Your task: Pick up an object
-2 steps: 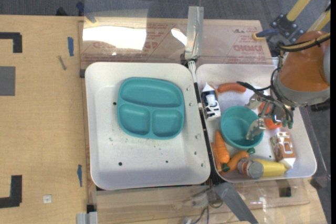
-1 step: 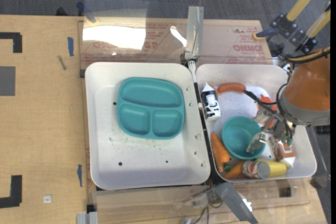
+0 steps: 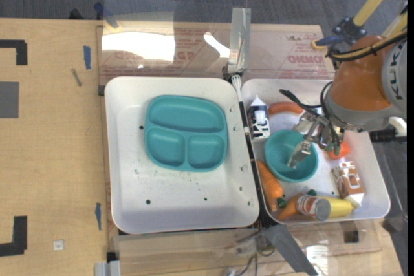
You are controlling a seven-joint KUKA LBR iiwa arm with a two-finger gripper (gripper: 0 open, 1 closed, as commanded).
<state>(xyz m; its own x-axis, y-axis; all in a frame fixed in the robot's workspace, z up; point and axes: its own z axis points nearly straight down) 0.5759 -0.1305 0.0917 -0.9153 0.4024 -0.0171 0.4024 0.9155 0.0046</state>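
The claw [image 3: 301, 153], whose grip cannot be made out, hangs over the teal bowl [image 3: 291, 156] in the right bin [image 3: 381, 194]; carrots [image 3: 270, 181], a bottle [image 3: 323, 207] and small cartons lie around the bowl. Nothing appears lifted yet.

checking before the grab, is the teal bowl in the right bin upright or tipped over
Upright: the teal bowl shows its open mouth and inside facing up, with the gripper reaching down into it. The bowl sits in the right bin.
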